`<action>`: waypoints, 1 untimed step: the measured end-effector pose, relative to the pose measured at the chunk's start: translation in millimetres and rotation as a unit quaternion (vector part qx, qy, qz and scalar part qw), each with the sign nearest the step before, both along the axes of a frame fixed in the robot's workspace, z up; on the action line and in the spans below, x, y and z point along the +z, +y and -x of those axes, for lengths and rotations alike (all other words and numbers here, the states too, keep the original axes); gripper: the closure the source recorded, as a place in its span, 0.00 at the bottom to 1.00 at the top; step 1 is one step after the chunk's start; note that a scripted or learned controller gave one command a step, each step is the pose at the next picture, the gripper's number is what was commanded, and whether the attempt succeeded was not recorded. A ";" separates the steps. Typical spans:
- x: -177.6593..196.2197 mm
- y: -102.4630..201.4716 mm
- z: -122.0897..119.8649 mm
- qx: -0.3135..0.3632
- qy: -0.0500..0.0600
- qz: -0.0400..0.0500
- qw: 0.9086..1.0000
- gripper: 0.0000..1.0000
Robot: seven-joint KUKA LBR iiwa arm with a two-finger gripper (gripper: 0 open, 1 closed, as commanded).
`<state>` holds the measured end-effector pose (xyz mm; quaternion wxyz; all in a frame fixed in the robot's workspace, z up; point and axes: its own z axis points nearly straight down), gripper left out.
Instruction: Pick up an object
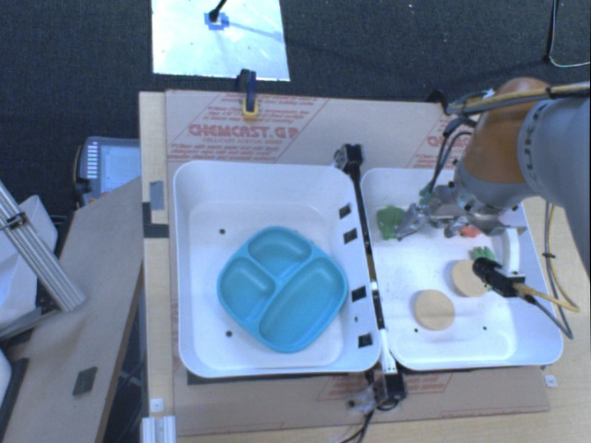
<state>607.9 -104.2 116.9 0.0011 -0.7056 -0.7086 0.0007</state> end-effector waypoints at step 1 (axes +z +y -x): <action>13.8 -0.8 -1.8 0.000 -0.003 0.001 1.000 1.00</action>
